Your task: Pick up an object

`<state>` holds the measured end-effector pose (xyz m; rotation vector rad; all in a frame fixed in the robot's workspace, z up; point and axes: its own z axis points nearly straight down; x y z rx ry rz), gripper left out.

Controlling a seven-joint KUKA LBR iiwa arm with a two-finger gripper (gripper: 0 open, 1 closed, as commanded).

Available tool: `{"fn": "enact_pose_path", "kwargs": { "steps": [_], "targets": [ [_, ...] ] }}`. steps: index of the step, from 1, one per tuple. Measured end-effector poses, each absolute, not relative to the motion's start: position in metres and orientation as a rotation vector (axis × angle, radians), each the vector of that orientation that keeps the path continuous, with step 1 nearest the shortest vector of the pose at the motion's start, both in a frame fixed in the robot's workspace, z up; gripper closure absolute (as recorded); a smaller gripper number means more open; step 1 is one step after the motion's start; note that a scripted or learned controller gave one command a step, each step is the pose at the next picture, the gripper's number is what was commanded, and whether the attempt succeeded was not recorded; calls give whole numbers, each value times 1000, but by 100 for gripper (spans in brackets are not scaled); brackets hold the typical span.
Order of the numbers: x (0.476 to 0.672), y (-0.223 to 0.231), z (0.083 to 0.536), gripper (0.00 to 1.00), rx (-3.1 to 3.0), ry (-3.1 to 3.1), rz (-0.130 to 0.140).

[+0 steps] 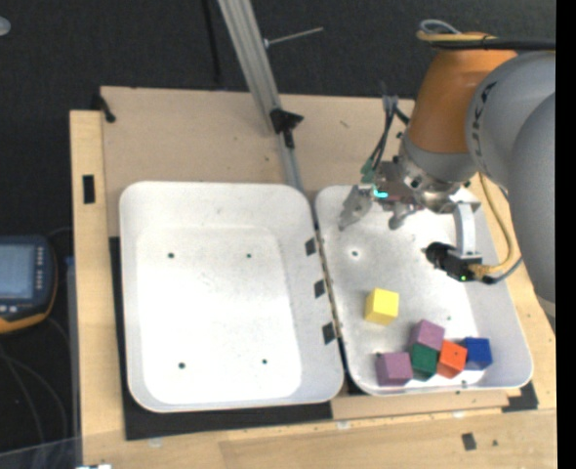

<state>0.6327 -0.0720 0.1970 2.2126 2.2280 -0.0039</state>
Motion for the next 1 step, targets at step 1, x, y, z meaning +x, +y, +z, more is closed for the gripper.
{"fn": "enact_pose_path", "kwargs": {
  "steps": [1],
  "targets": [
    [644,-95,170,0,2223,2218,-5]
  ]
}}
